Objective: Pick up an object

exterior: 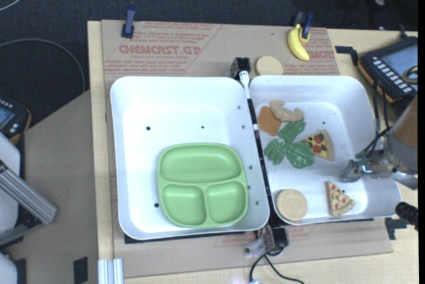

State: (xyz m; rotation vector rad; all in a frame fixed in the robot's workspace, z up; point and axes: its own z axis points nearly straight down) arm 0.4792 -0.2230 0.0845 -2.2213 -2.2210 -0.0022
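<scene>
The right bin [345, 93] holds several toy foods. There is a brown and tan piece [277, 117], a green leafy piece [291, 146], a pizza slice [319, 143], a second pizza slice [338, 197] near the front, and a round tan cracker [291, 204]. My gripper [352, 172] is low over the bin's right side. It sits just above and right of the front pizza slice, apart from it, with nothing visibly held. The grey arm [405, 143] comes in from the right edge.
The left bin [133, 117] holds a green divided plate [202, 183]. Behind the bins lie a banana [299, 44] and a tan disc [269, 66]. Blue clamps [129, 20] grip the board's back edge. A control pad [397, 69] sits at the back right.
</scene>
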